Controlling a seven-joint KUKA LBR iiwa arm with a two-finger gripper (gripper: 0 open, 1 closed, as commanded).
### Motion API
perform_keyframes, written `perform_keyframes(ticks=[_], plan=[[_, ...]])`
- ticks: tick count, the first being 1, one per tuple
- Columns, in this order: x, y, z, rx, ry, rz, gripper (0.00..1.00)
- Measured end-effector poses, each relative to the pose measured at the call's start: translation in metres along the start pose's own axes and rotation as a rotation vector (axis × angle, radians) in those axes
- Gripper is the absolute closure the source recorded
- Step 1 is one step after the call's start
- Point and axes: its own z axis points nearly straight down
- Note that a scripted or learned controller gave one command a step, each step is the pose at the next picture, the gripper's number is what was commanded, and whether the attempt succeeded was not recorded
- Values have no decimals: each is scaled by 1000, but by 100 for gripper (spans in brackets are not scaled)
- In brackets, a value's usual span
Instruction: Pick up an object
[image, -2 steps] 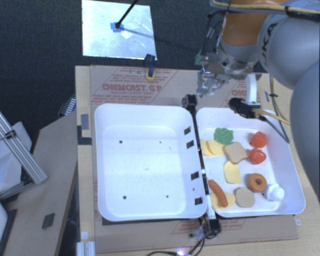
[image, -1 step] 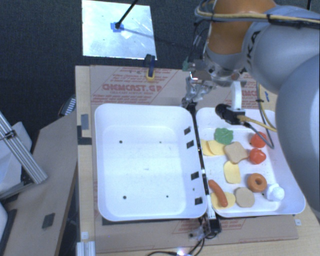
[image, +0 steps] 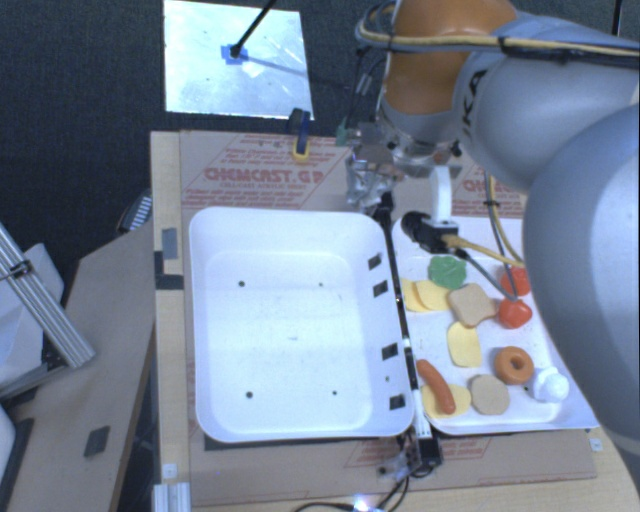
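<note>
The gripper (image: 372, 190) is seen above the far edge between the two bins; whether the jaws are open cannot be told. Toy foods are spread in the right bin (image: 500, 418): a donut (image: 514, 365), a sausage (image: 436, 386), a toast slice (image: 470, 304).

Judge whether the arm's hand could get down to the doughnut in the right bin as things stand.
Probably yes. The doughnut lies flat with open space above it, touching no neighbour, and the hand hovers over the bins' far edge.

The arm (image: 560, 130) hides the right bin's (image: 500, 425) far right part; the gripper (image: 372, 190) fingers are too blurred.
</note>
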Motion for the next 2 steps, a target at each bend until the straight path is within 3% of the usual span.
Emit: perform_keyframes(ticks=[1, 2], plan=[[27, 0, -11, -1, 0, 0, 100], [89, 1, -50, -5, 3, -3, 100]])
